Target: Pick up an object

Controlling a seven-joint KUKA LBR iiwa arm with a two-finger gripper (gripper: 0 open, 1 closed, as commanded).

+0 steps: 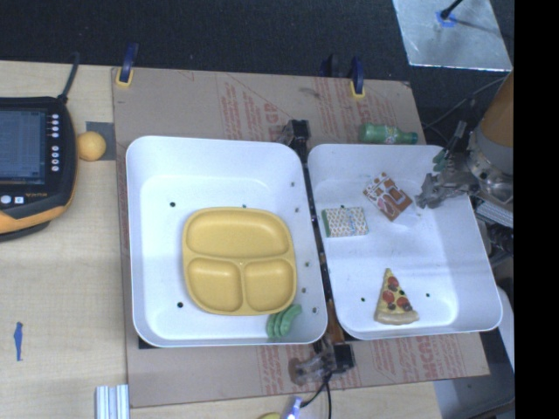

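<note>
Nearest the camera, we note a flat pizza-slice toy (396,298) at the front of the right bin (454,269), and a small green ridged piece (283,323) in the front corner of the left bin (148,234), just beside a glossy yellow three-compartment tray (238,260). Mid-bin on the right lies a thin speckled green-grey card (345,222); beyond it, a crinkled red-and-white packet (388,195), the likeliest target. The claw (434,190) sits just beside that packet near the bin's far right side; whether it is released or clenched we cannot tell. Risk, as we judge it: the packet is flat and slick, so the claw may slide over it or push it away rather than lift it. A green bottle (389,133) lies on the bench (70,269) behind the bin.
</note>
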